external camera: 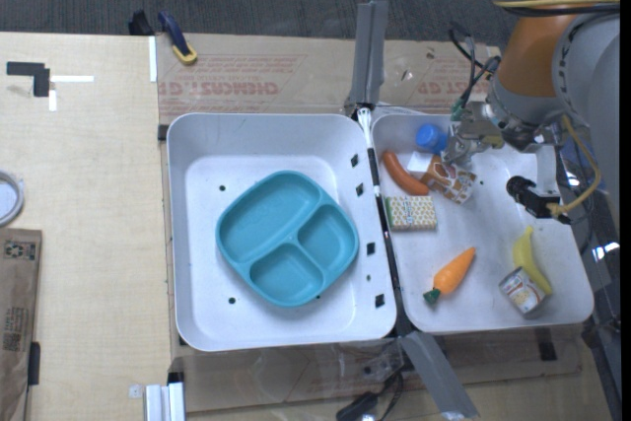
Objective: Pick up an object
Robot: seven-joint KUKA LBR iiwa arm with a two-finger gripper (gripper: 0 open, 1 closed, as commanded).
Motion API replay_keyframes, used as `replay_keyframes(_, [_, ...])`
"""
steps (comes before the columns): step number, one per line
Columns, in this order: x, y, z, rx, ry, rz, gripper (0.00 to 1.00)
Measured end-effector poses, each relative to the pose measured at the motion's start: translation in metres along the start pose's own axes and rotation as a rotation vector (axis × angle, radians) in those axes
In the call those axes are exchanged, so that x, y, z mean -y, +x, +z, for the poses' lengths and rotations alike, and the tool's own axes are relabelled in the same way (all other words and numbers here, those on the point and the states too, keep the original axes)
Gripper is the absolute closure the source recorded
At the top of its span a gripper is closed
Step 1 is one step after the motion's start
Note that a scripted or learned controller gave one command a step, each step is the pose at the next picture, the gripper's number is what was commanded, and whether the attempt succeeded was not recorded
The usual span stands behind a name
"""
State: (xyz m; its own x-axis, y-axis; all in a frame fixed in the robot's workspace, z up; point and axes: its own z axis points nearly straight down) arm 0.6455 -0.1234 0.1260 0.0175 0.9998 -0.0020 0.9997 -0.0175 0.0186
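Altogether two white bins, one tray, six small things.
Left bin [187, 242] carries one blue divided tray [286, 237] at its centre; right bin [493, 301] carries one sausage [402, 173], patterned box [411, 212], carrot [454, 271], banana [525, 256], can [523, 293], and a brown packet [452, 180] near its far edge beneath the gripper [461, 148], whose finger state I cannot tell.
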Motion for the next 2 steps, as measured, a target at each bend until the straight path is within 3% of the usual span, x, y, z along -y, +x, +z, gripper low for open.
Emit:
replay_keyframes(1, [0.0, 0.0, 0.0, 0.0, 0.0, 0.0, 0.0])
replay_keyframes(2, [0.011, -0.002, 0.034, 0.0, 0.02, 0.029, 0.0])
